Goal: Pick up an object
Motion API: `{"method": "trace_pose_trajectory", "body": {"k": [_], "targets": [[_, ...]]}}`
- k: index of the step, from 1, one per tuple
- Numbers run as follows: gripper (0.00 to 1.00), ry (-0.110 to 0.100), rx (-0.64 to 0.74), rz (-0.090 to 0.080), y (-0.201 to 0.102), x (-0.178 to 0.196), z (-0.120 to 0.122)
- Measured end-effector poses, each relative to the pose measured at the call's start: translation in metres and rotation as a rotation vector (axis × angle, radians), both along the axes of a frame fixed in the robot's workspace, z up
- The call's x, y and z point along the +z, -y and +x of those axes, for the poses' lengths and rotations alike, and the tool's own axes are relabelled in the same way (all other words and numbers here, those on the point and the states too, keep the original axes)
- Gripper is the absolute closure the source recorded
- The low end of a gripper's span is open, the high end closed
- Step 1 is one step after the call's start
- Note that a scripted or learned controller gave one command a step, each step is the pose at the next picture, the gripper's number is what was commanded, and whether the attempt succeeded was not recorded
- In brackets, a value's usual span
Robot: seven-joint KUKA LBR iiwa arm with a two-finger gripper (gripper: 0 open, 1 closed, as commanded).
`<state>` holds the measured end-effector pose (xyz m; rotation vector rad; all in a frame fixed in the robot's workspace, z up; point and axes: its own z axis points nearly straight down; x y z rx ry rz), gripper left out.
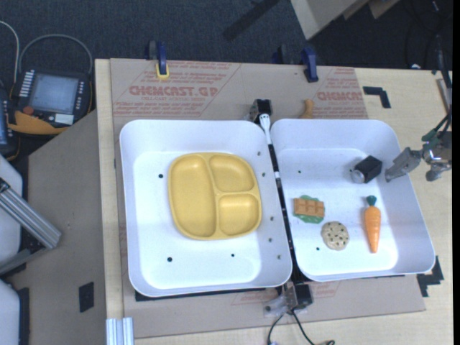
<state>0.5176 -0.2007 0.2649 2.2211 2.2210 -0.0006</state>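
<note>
The pincer (404,164) hangs over the right bin's (402,261) side. I cannot tell if it is wide or narrow. The carrot (372,225) lies in that bin, I think nearest. Come down over its middle and squeeze its thin sides.

Robot lab: counter (75,192) w/ brown board (215,85) held by blue clamps (162,54), control box (54,95) w/ screen & wires at left, metal rail (25,214) nearby.
</note>
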Motion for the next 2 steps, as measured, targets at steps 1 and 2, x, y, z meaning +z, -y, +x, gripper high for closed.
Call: {"method": "trace_pose_trajectory", "body": {"k": [1, 2], "targets": [[0.00, -0.008, -0.001, 0.004, 0.005, -0.062, -0.001], [0.00, -0.007, -0.002, 0.004, 0.011, -0.116, -0.011]]}}
